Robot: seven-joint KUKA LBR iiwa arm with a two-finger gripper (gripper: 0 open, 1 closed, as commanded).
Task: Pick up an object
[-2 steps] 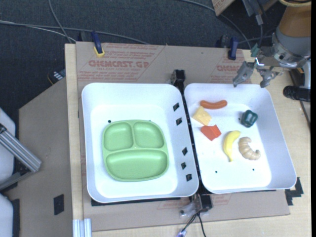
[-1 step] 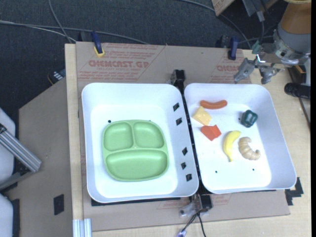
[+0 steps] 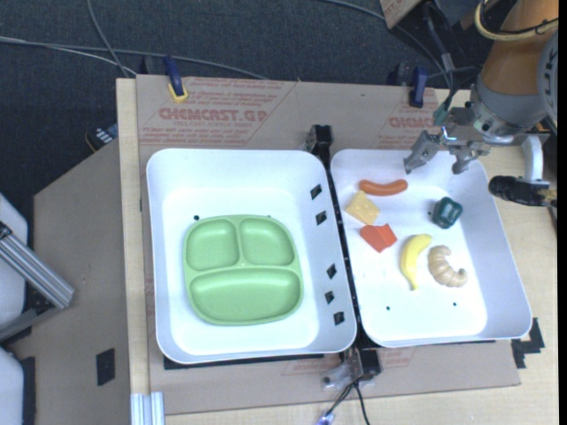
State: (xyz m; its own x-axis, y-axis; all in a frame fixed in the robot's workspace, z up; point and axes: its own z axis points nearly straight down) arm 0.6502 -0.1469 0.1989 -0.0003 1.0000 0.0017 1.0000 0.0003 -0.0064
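- You are looking at two white bins on the bench (image 3: 133,193): the left bin (image 3: 164,237) is carrying one green divided plate (image 3: 242,269).
- The right bin (image 3: 496,264) is holding six toy foods: one sausage (image 3: 383,186), one cheese wedge (image 3: 361,208), one red block (image 3: 379,236), one banana (image 3: 413,258), one croissant (image 3: 445,266), one dark green pepper (image 3: 446,212).
- The pincer (image 3: 438,161) is hanging released over the right bin's far edge, just above the sausage, gripping nothing.

Both bins (image 3: 177,177) look like smooth glossy white plastic, the green tray (image 3: 242,269) is matt plastic, and the bench (image 3: 133,237) is bare wood.
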